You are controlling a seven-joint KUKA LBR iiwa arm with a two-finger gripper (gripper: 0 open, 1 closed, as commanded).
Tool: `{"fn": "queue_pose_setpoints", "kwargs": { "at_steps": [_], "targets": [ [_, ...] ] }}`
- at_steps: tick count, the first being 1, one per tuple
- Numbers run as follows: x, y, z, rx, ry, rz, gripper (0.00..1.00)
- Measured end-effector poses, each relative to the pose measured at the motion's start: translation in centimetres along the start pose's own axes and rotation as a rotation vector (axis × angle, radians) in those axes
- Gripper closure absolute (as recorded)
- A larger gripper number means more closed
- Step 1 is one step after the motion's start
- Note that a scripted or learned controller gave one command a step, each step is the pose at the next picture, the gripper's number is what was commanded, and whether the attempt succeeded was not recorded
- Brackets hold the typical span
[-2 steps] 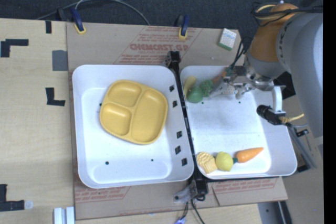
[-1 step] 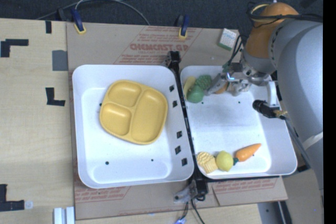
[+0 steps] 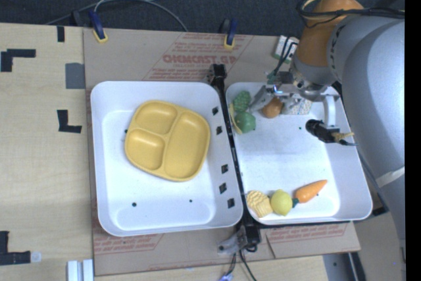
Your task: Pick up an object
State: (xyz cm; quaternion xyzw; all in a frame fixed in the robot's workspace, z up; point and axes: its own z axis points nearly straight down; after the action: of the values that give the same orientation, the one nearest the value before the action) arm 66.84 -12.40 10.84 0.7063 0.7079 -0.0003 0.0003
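My gripper (image 3: 272, 97) hangs over the far end of the right bin (image 3: 289, 148), reaching in from the right. A small brown-orange rounded thing (image 3: 272, 110) lies right under its tip, touching or nearly touching it; I cannot tell whether it is gripped. Just left of it, against the bin's left wall, sits a green leafy vegetable toy (image 3: 243, 112). Along the near edge of the same bin lie an orange carrot (image 3: 310, 190), a yellow lemon (image 3: 281, 202) and a pale yellow corn piece (image 3: 259, 203).
The left bin (image 3: 112, 161) holds a yellow divided plate (image 3: 167, 139), lying slightly tilted. The big grey arm covers the right bin's right side. Blue clamps (image 3: 229, 34) and cables sit at the bench's far edge.
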Motion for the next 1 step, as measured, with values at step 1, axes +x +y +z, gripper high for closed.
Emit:
{"fn": "queue_pose_setpoints", "kwargs": {
  "at_steps": [1],
  "targets": [
    [-0.05,-0.05,-1.08,0.005,-0.001,-0.001,1.0]
  ]
}}
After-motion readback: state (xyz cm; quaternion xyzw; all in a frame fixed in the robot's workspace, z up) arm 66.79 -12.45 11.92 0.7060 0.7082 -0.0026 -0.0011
